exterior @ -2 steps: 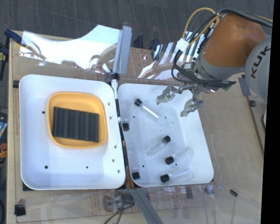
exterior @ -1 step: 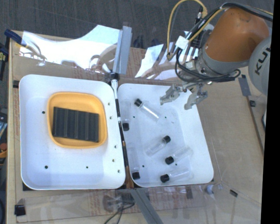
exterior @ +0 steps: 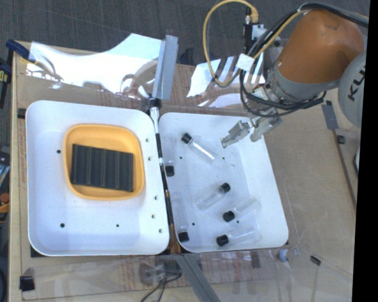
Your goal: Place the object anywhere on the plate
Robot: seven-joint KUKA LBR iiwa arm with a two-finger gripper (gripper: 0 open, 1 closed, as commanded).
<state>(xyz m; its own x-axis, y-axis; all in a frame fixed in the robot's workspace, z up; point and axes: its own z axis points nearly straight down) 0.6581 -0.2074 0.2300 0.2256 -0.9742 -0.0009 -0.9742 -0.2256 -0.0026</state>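
Arm casing reads "KU". Two white bins: left bin [exterior: 37,227] has one yellow plate [exterior: 103,163]; right bin [exterior: 272,203] holds five clear black-capped vials [exterior: 196,147]. Fingers [exterior: 236,135] released, nothing between them, above that bin.

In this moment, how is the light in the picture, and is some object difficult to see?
In the camera view, strong light washes out the white sheets behind the bins; the clear vials with black caps almost vanish against the right bin; the yellow plate in the left bin reads sharply; the pincer looks slightly soft.
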